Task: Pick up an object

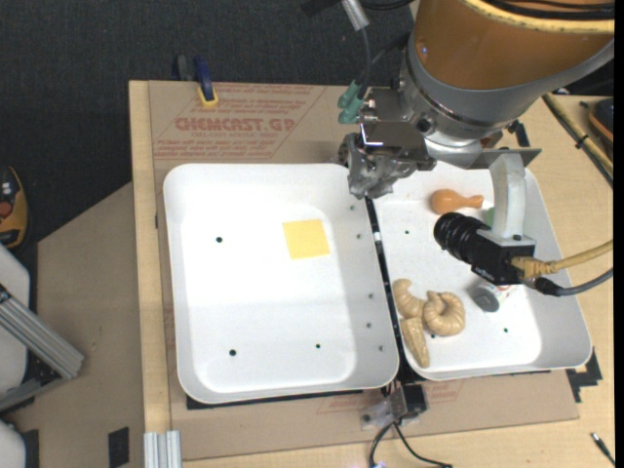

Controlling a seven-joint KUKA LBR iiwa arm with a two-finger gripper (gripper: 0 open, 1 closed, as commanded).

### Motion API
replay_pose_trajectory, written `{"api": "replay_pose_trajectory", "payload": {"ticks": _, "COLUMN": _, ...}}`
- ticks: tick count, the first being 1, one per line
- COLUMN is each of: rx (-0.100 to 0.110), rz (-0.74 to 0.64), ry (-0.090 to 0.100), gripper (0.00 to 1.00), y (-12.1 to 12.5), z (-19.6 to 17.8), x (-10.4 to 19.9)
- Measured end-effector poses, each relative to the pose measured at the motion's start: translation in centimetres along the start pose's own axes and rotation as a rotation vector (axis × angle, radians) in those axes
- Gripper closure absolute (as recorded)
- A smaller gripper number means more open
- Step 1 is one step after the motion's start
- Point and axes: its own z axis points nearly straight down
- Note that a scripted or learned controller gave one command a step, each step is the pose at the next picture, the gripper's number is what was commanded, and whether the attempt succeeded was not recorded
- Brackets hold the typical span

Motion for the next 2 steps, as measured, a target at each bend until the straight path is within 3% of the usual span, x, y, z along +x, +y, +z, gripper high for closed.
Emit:
{"api": "replay_pose_trajectory", "payload": {"ticks": 1, "rx": 0.027, "rz": 0.006, "ry": -0.011, "gripper": 1.0, "y": -0.3, "z": 10.6, "x": 5.7}}
{"api": "replay_pose_trajectory", "payload": {"ticks": 2, "rx": -0.001, "rz": 0.008, "ry": 0.001, "gripper": 1.0, "y": 0.2, "z": -3.1, "x": 7.8}}
